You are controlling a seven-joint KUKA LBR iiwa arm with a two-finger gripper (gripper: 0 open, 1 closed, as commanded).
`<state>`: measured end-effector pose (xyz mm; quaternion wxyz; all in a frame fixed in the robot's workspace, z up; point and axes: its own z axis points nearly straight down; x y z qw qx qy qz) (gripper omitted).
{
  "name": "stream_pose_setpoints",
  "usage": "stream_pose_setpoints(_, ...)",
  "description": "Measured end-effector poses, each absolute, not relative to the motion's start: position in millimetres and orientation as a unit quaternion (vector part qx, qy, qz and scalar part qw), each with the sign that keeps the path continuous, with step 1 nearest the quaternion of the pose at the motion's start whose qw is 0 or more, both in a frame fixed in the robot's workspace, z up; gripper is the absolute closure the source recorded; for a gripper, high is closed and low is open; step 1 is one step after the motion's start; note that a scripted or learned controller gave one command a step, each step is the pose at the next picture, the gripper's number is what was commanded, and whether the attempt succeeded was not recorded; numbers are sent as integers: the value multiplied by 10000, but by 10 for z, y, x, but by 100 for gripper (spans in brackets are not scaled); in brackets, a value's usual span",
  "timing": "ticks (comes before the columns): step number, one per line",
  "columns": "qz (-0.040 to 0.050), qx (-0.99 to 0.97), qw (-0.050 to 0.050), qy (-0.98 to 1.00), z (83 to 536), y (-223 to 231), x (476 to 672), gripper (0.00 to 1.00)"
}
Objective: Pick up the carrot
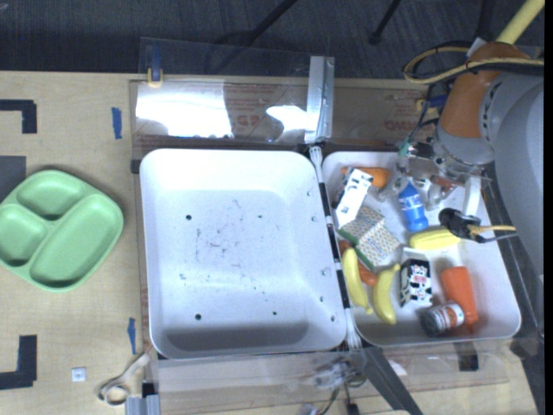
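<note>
The carrot (377,178) shows as an orange piece at the far left corner of the right bin (510,318), partly covered by a white box (352,199). My gripper (425,169) hangs over the far side of that bin, a short way right of the carrot and just above a blue bottle (413,207). I see nothing held in it.
The right bin is crowded: two bananas (367,290), a checkered packet (377,239), a yellow block (437,239), a black-and-white carton (416,282), an orange bottle (459,290) and a small can (439,319). The left bin (164,180) is beside it. A green divided plate (57,227) sits far left.
</note>
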<state>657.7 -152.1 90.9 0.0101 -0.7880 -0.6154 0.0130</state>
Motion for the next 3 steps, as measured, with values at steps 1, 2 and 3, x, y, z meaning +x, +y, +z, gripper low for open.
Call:
stream_pose_setpoints(1, -1, -6860, -1, -7276, 1250, -1802, 6191, 0)
stream_pose_setpoints(2, -5, -6137, 1, -7896, 1226, -1551, 5829, 0)
stream_pose_setpoints(3, -7, -4953, 1, -8687, 1220, -1255, 5458, 0)
